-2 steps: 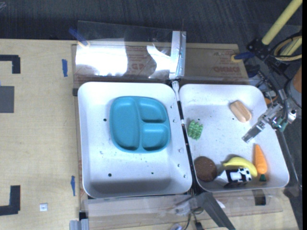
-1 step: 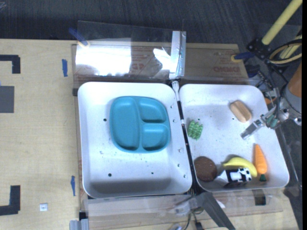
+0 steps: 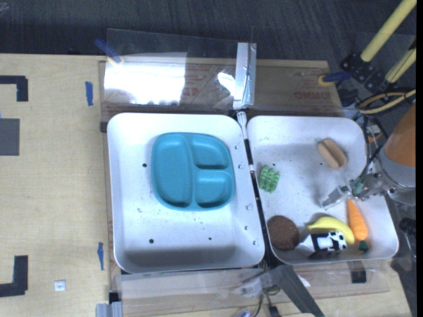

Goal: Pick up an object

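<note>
Two white bins sit side by side on the bench; the left bin [image 3: 125, 197] holds one blue tray [image 3: 193, 170], a divided dish with three compartments, lying flat near the bin's middle and slightly toward its far side; a few dark specks dot the floor around it.

The right bin [image 3: 291, 134] holds six things, one of each. One hot dog [image 3: 331, 153] lies toward the far right, apart from the rest; one green piece [image 3: 269, 177], small and ridged, lies near the left wall, just beside the divider between the bins; one brown ball [image 3: 283, 232], rough and round, lies at the near left corner; one banana [image 3: 332, 226] curves across the near side, just right of the ball; one black-and-white toy [image 3: 328, 242] lies right below the banana, touching it or nearly so; one carrot [image 3: 357, 223] lies lengthwise near the right wall, its orange body pointing away from the near edge, just beside the banana's end.

One arm [image 3: 403, 147] reaches in at the right edge, its orange band showing above the wrist; the gripper [image 3: 340, 195] hangs over the right bin, between the hot dog and the carrot, its metal tip pointing left over bare floor; nothing is seen between its parts, and whether it stands wide or narrow I cannot tell.

One clear plastic sheet [image 3: 175, 78] lies behind the bins.
</note>
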